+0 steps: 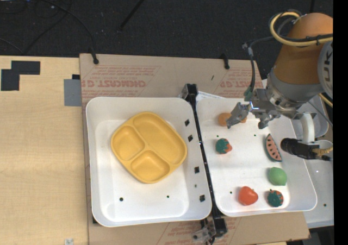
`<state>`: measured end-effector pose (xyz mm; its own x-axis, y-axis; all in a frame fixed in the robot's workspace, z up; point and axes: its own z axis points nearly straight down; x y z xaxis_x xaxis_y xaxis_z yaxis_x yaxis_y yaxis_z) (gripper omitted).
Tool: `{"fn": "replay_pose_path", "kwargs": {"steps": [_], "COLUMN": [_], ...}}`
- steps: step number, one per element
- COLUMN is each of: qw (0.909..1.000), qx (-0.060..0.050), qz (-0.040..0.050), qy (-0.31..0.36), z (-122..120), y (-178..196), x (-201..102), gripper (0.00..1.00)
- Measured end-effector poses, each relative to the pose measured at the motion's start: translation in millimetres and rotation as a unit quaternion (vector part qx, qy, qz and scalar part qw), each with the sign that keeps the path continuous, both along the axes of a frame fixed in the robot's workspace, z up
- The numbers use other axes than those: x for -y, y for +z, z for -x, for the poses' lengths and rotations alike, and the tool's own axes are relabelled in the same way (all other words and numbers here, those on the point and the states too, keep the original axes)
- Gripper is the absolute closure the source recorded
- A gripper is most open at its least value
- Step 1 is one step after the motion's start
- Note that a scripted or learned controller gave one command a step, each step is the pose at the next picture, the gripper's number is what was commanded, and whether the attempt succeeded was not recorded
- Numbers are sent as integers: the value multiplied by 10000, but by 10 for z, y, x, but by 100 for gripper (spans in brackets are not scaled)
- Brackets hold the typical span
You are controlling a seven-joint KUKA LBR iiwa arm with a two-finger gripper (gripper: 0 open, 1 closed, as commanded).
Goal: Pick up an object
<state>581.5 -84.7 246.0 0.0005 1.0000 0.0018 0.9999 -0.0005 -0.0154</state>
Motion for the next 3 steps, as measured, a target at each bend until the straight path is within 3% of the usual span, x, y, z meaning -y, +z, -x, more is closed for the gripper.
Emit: {"fn": "replay_pose_path", "kwargs": {"steps": [1, 3], "qw": [10000, 10000], "qx": [56, 35], "qz": [5, 6], "qy": [7, 1], "z": [-21, -146], "y": [62, -1032], "x": [2, 23], "gripper": [0, 0]}}
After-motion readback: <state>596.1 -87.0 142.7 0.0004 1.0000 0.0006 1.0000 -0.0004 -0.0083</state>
